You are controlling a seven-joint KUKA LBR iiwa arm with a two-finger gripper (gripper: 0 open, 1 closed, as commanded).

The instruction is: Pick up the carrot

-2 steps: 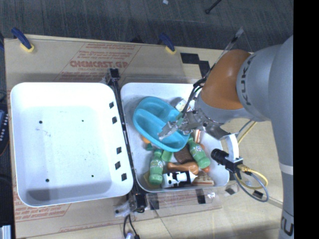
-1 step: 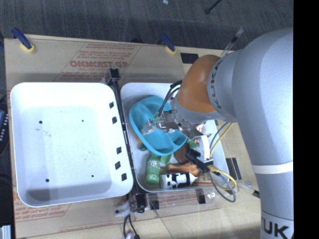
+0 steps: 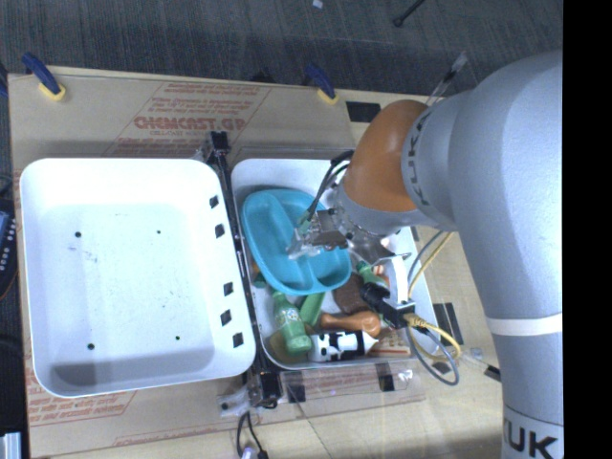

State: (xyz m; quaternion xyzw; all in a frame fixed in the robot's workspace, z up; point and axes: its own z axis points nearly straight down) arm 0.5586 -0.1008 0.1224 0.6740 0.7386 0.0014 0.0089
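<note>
down over the blue bowl [image 3: 287, 242] in the right bin [image 3: 277, 172], the gripper [image 3: 320, 240] hovers at its near rim, but i cannot tell its state. the carrot [image 3: 375, 273] peeks out just right of the bowl, under the arm [image 3: 497, 161]. a green bottle [image 3: 292, 325] lies just below the bowl.

Orange carrot [image 3: 375, 273], right bin [image 3: 277, 172]
</note>
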